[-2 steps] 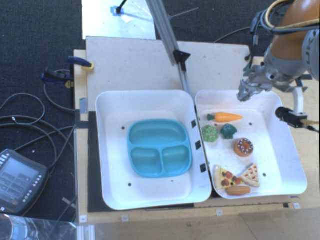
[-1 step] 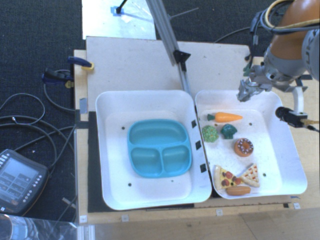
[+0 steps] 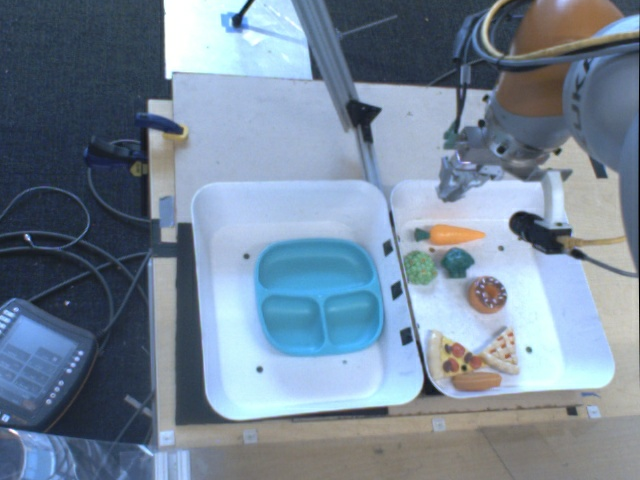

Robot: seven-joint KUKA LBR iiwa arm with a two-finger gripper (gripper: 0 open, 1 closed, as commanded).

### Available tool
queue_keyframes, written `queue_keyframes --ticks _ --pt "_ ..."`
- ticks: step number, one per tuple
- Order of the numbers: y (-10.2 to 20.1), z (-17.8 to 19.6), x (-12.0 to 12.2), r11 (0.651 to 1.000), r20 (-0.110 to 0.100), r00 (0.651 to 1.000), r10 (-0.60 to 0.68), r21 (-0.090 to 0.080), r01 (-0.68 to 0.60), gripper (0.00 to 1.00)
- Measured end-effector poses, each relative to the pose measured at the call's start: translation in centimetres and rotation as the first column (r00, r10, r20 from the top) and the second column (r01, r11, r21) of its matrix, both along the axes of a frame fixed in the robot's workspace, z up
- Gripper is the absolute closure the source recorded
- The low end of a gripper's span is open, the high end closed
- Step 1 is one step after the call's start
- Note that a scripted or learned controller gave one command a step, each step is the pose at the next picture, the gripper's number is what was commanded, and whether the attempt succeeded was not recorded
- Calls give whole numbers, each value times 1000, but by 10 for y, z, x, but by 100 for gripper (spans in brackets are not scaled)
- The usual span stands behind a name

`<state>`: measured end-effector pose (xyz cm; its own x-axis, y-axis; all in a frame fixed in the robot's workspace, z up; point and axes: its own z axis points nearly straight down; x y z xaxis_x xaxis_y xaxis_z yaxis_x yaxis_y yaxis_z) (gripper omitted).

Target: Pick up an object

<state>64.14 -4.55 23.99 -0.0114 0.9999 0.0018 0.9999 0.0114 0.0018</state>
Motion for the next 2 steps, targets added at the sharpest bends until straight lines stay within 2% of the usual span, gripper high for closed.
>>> queue_keyframes --ticks 2 --pt "115 6 -9 1000 -2 1000 0 1 0 100"
